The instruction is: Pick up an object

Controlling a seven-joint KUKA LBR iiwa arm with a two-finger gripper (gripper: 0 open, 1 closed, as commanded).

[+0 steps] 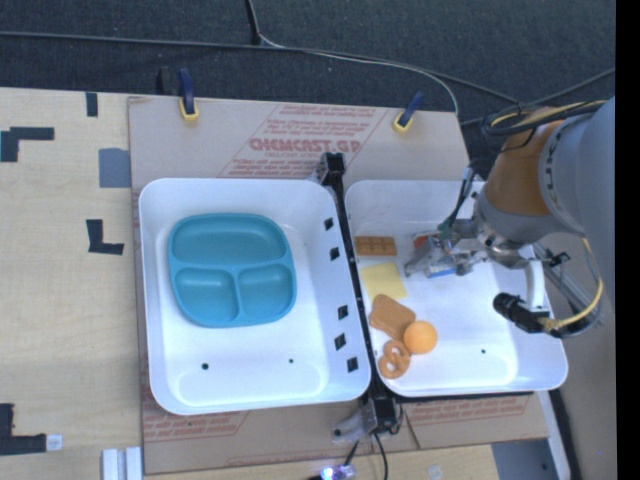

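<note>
The right bin [520, 363] holds several small food toys along its left side: a brown waffle-like bar [375, 245], a pale yellow square slab [383, 280], a tan bread-like piece [391, 315], an orange ball [420, 337] and a small pretzel ring [393, 361]. My gripper [425, 263] hangs over the middle of this bin, just right of the waffle bar and the yellow slab. I see nothing held between its fingers.
The left bin [160, 268] holds a blue divided plate [232, 269]. A black divider with clips [345, 278] runs between the bins. Cables [545, 313] loop off the wrist on the right. Two yellow-and-blue clamps [187, 103] [405, 118] pin the cardboard at the back.
</note>
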